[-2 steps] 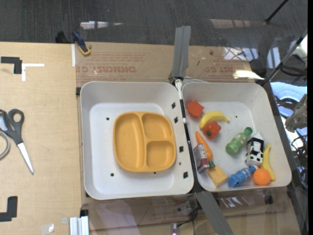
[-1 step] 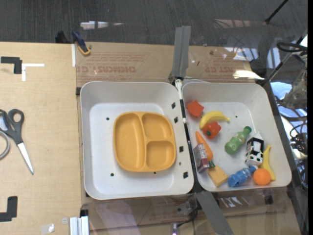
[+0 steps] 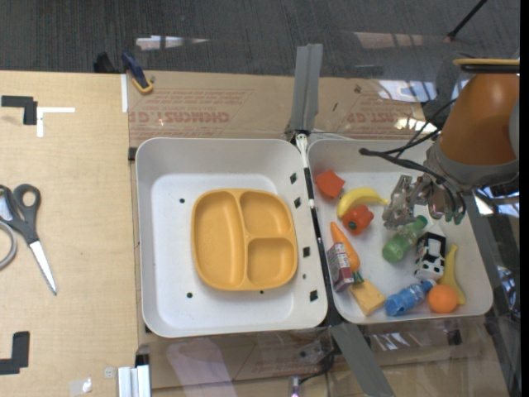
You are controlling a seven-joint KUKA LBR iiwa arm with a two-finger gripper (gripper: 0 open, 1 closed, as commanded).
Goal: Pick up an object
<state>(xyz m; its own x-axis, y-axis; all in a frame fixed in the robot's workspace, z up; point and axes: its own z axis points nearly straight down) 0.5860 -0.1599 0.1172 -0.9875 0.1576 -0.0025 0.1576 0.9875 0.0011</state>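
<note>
While the arm reaches in from the right, we read the bench from its left edge, where scissors (image 3: 29,230) lie on the bare wood, well apart from both bins. Next we find the left bin (image 3: 161,304), which holds a yellow divided plate (image 3: 245,239) near its centre. Beyond the divider between the bins, the right bin (image 3: 475,300) carries the loose objects. Along its left wall we note an orange block (image 3: 330,183), a carrot (image 3: 345,245) and a small wrapped packet (image 3: 339,265) touching the carrot, with a yellow wedge (image 3: 368,297) below them. A banana (image 3: 361,198) lies just above a red pepper (image 3: 358,218). Further right we see a green bottle (image 3: 402,241), a blue object (image 3: 407,298), a black-and-white cow figure (image 3: 430,256) and an orange fruit (image 3: 443,298) near the bin's lower right corner. The gripper (image 3: 402,207) sits low over the bin, just above the green bottle and beside the banana's right end. We cannot tell from this view how its tool is set, and nothing is visibly held in it.
</note>
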